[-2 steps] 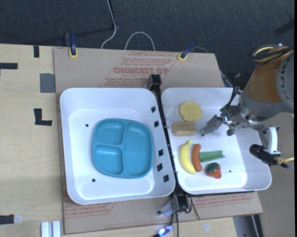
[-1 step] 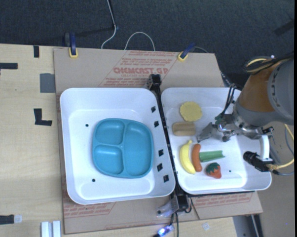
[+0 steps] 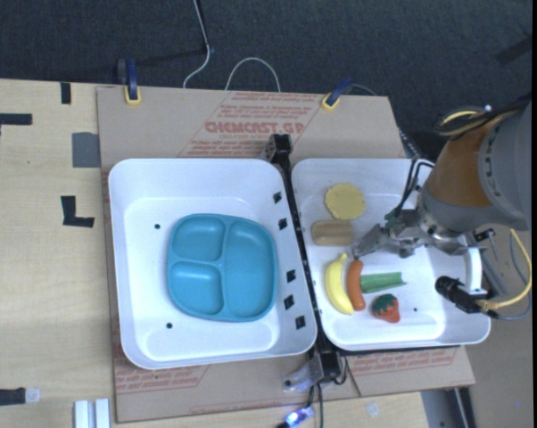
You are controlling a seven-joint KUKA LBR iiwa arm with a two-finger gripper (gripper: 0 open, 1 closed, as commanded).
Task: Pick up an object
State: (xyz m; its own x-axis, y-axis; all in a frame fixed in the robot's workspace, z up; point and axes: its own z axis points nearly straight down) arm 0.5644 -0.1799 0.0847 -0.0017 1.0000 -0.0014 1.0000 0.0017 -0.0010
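Observation:
The right bin (image 3: 429, 328) holds several toy foods. A yellow round piece (image 3: 345, 201) lies at the back, with a tan block (image 3: 332, 232) just in front of it. Nearer the front lie a banana (image 3: 339, 285), an orange-red sausage (image 3: 355, 285), a green vegetable (image 3: 381, 281) and a strawberry (image 3: 387, 308). My gripper (image 3: 368, 244) hangs over the middle of this bin, reaching left. It is just above the sausage's top end and right of the tan block. Nothing shows held in it.
The left bin (image 3: 130, 194) carries a blue divided plate (image 3: 222, 266). A black divider (image 3: 291, 239) runs between the bins. The arm's orange band (image 3: 454, 172) and a black fitting (image 3: 456, 294) hang over the right bin's right side. Cables cross the cardboard behind.

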